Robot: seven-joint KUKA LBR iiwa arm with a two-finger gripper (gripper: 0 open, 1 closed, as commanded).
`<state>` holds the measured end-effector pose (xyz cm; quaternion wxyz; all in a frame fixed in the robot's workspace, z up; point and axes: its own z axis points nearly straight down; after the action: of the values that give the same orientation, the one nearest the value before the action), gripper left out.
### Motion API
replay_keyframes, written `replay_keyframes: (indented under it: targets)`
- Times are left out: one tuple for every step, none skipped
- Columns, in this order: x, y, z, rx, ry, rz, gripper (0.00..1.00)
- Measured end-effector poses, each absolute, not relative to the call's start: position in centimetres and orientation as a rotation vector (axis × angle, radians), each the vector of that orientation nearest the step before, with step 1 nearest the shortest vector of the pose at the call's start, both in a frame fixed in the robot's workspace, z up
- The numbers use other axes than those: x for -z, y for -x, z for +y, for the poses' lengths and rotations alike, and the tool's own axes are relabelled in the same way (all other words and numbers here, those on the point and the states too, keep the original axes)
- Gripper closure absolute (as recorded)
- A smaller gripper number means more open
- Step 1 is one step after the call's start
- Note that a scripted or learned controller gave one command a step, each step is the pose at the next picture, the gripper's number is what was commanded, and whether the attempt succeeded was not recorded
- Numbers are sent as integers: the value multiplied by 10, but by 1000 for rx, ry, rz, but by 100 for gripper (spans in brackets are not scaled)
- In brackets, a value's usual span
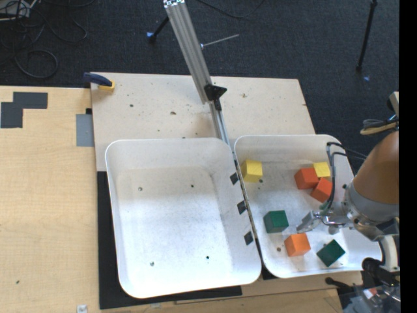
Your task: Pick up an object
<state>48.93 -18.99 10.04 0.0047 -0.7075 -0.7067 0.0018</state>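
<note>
On the far left lies a pale wooden worktop (39, 194) with dark grey tiles set into it near its far left corner. Next to it a speckled board (169, 106) carries a small blue and yellow clamp (99, 81) at its far left corner, and a slanted aluminium rail (193, 51) rises from the board's middle toward the top edge.

The left white bin (124, 168) sits at the near side of the board, and its floor shows just a few dark specks. Touching its right wall is the right white bin (280, 145), which holds all the blocks. A yellow cube (253, 169) rests against that bin's left wall near the far corner. A dark green cube (275, 221) lies near the middle of the left half, and an orange cube (298, 244) sits by the near rim. Two orange cubes (306, 177) (322, 190) touch each other near the far right corner, with a second yellow cube (322, 169) just behind them. Another dark green cube (331, 252) lies tilted near the near right corner.

The gripper (311, 223) hangs low over the bin, between the first green cube and the orange pair, just beyond the near orange cube. Its metal fingers (305, 225) point left with only a narrow gap and nothing between them
</note>
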Motion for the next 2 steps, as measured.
replay_keyframes:
  targets:
    - [-92,-490,-190,-1,2225,-2214,0]
    - [-102,-489,-191,0,2230,-2207,100]
